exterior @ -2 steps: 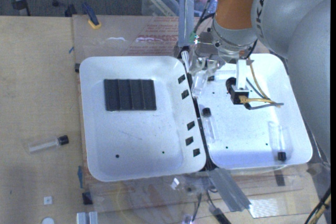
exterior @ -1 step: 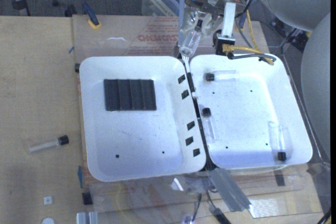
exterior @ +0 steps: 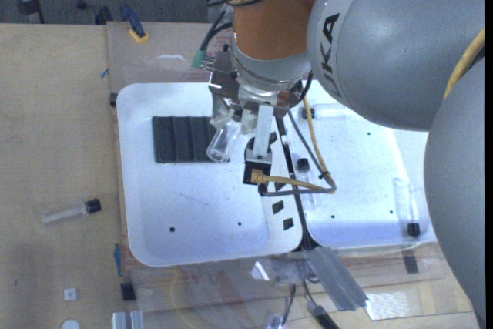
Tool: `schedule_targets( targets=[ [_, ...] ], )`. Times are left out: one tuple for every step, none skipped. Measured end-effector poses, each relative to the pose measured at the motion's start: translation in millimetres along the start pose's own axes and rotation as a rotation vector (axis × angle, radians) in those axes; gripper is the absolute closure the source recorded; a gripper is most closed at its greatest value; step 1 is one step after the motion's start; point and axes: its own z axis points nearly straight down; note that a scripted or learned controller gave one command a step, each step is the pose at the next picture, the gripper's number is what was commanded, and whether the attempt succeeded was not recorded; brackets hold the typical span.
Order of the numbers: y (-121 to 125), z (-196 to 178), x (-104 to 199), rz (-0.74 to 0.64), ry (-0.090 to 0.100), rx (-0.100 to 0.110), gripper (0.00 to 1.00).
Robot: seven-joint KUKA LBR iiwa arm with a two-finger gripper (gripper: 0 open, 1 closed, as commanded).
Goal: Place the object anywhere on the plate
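A black ribbed plate [exterior: 182, 139] lies flat in the left white bin [exterior: 154, 235], near its back. My gripper [exterior: 240, 141] hangs below the orange wrist band, just over the plate's right edge. A clear tube-shaped piece [exterior: 219, 141] slants down at the gripper's left side and overlaps the plate's right end. I cannot tell whether it is held. The big grey arm hides the bin floor behind the gripper.
A clear vial with a black cap [exterior: 71, 209] lies on the wooden bench left of the bins. Another clear capped tube [exterior: 408, 213] rests at the right bin's [exterior: 362, 219] far right. Cables [exterior: 296, 182] hang across the ridge between the bins.
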Motion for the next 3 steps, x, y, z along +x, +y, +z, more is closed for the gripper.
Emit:
schedule_targets(
  targets=[
    [-83,-19,2,-0.157,-0.002,0.001,1.00],
    [-82,75,1,-0.661,-0.001,0.000,1.00],
    [-39,54,0,-0.159,0.001,-0.003,1.00]
  ],
)
